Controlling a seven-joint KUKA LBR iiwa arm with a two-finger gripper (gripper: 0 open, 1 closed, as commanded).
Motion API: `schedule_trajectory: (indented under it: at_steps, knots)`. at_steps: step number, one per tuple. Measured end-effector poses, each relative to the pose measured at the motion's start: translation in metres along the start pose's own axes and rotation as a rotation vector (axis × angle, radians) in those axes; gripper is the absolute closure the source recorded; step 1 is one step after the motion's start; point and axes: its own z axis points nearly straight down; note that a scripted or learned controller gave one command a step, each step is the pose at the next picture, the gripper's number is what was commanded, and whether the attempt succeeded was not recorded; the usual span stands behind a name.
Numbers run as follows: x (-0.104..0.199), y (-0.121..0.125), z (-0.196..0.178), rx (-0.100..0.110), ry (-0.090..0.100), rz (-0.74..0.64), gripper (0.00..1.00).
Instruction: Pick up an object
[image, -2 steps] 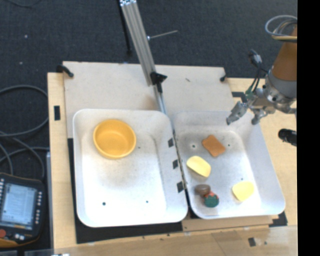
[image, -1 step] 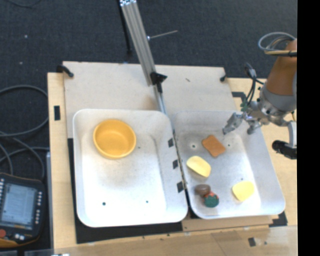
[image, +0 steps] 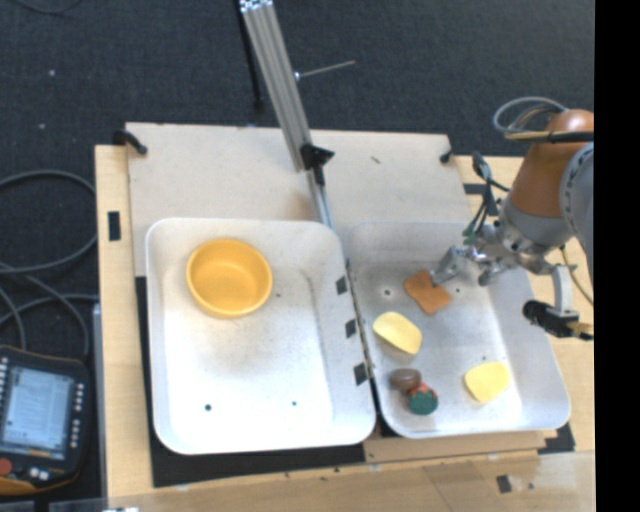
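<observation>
Two shallow white plastic bins side by side on the light wooden desk (image: 230, 165). Left bin (image: 250, 400) holding just a round yellow plastic bowl (image: 229, 277) up in its far-left part. Right bin (image: 520, 395) with the mixed stuff: flat orange-brown toast-shaped piece (image: 428, 293) near the middle top, pale yellow rounded chunk (image: 397, 332) just below-left of it, another yellow wedge-like piece (image: 487, 381) toward the near-right corner, plus a small brown lump (image: 404, 379) touching a little green and red thing (image: 423, 399) by the near-left edge. Grey arm with orange band (image: 545, 175) reaching in from the right, end effector (image: 452, 268) low over the right bin, right at the toast piece's upper-right edge. Can't tell if it's open or closed, too small and blurry. Slanted metal pole (image: 285, 95) at top, tablet-like controller (image: 40, 410) off the desk on the left.
</observation>
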Motion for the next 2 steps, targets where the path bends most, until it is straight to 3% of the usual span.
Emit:
schedule_trajectory:
  at_steps: [1,2]
  knots:
    - [-0.001,0.002,-0.016,-0.01,-0.002,0.0,1.0]
    - [-0.004,0.003,-0.082,-0.013,-0.001,0.001,1.0]
